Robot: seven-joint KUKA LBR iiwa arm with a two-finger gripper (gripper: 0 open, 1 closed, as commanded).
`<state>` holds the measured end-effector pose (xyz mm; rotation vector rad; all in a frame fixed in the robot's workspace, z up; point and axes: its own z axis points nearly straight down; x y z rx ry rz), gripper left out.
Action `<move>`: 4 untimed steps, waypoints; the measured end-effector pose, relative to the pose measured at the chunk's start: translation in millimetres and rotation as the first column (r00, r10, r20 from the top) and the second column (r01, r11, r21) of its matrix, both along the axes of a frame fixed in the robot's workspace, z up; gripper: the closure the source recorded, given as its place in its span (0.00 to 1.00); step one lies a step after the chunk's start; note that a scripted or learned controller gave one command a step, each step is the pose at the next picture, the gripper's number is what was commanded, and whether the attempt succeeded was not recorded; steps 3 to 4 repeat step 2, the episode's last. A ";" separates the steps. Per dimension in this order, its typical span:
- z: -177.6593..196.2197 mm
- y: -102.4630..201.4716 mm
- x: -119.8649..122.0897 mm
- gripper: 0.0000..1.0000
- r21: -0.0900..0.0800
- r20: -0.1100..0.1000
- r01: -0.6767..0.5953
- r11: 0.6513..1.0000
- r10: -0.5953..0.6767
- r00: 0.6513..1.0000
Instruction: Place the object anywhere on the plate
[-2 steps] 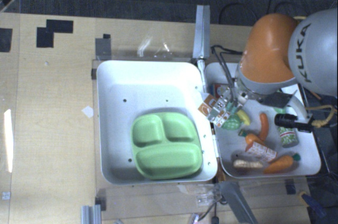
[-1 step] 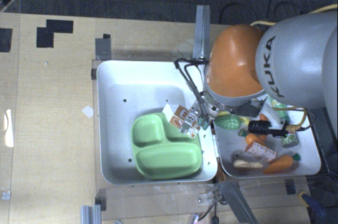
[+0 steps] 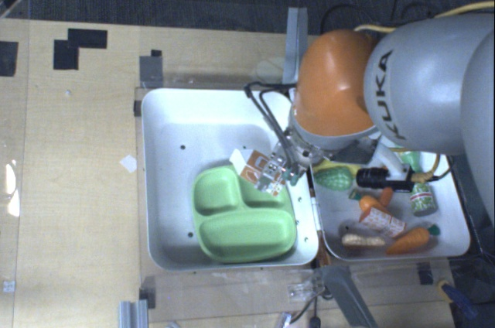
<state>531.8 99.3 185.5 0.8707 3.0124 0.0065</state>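
Camera view: pincer [image 3: 280, 172] touches a brown packet [image 3: 255, 164] at the green plate's [image 3: 232, 230] edge; opening unclear.

right bin [image 3: 456, 230], carrot [image 3: 410, 240], green can [image 3: 422, 199], packet [image 3: 382, 221] (red and white), bumpy green fruit [image 3: 334, 178]

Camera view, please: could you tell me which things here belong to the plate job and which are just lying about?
Belonging to the job: green plate; small brown-and-white object at the plate's upper edge; gripper beside it.
Lying about, in the right bin: carrot; green can; green vegetable; red-and-white packet; pale brown piece.
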 end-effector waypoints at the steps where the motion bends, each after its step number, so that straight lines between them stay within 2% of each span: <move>1: -0.3 -23.3 -12.6 1.00 -0.002 -0.001 -0.301 0.954 0.301 0.954; 2: -0.2 -23.3 -12.5 0.00 -0.002 0.000 -0.301 0.954 0.301 0.954; 4: -0.2 -23.3 -12.5 0.00 -0.002 0.000 -0.301 0.954 0.301 0.954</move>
